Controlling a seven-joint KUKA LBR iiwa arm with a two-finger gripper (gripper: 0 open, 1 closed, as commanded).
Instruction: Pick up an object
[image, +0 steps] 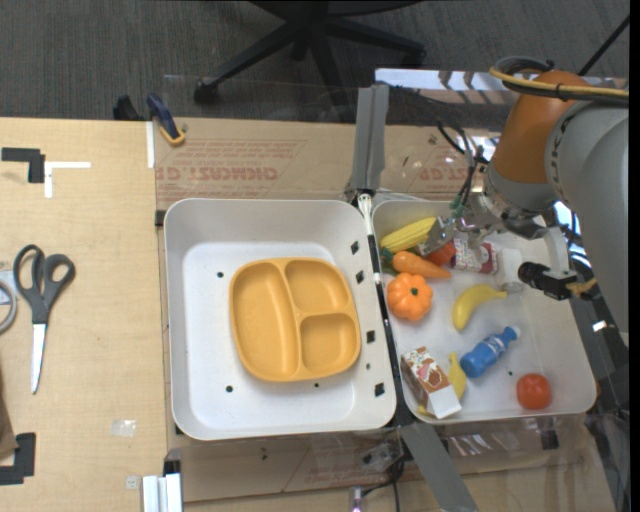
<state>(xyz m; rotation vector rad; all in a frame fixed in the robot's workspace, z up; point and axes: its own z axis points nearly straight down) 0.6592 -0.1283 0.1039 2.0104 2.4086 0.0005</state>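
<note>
Right bin holds the candidate objects: corn cob, carrot, small pumpkin, banana, blue bottle, carton, red tomato and a red-and-white packet. Pincer sits low at the bin's far end, just beside corn and packet; cannot tell whether it is apart or together. Left bin holds a yellow divided tray; scissors lie on the surface, well apart.

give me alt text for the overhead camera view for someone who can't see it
A grey robot arm with an orange band reaches from the right, its gripper low over the far end of the right bin, among corn, a carrot, a small pumpkin, a banana, a blue bottle, a carton and a tomato. The left bin holds a yellow divided tray; scissors lie on the bench.
</note>
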